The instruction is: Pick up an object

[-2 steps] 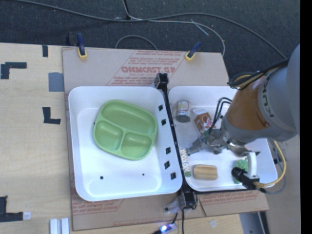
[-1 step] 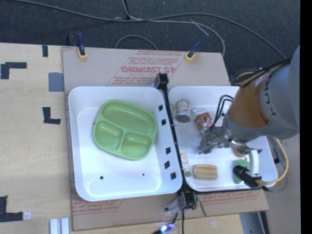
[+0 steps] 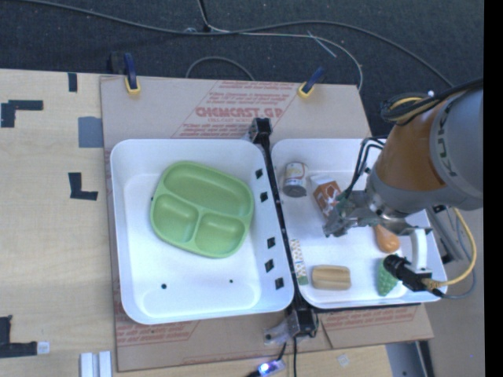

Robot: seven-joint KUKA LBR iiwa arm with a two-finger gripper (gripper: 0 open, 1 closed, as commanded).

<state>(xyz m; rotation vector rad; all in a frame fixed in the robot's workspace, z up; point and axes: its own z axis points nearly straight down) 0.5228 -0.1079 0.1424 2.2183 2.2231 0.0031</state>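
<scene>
Surface: wooden bench (image 3: 47,234) with black tape marks, topped by a cardboard sheet (image 3: 236,108) held at its far edge by two clamps; dark carpet with cables beyond.

Left bin (image 3: 130,289): white, shallow. Contents: one green divided tray (image 3: 202,208), three compartments, lying flat toward 11 o'clock of the bin's centre.

Right bin (image 3: 310,149): white, shallow, touching the left bin along a black centre divider. Contents:
- small tin can (image 3: 295,179), on its side, at 11 o'clock of the bin's centre;
- brown snack packet (image 3: 326,195), just beside the can, toward 12 o'clock;
- tan bread-like block (image 3: 330,277), at 7 o'clock;
- orange rounded object (image 3: 387,238), at 3 o'clock, partly under the arm;
- green textured object (image 3: 387,277), at 5 o'clock.

Arm: grey with orange band, reaching in from 3 o'clock. Gripper (image 3: 338,222) hangs low over the bin's centre, just below the snack packet. Whether it is spread or closed, I cannot tell.
</scene>
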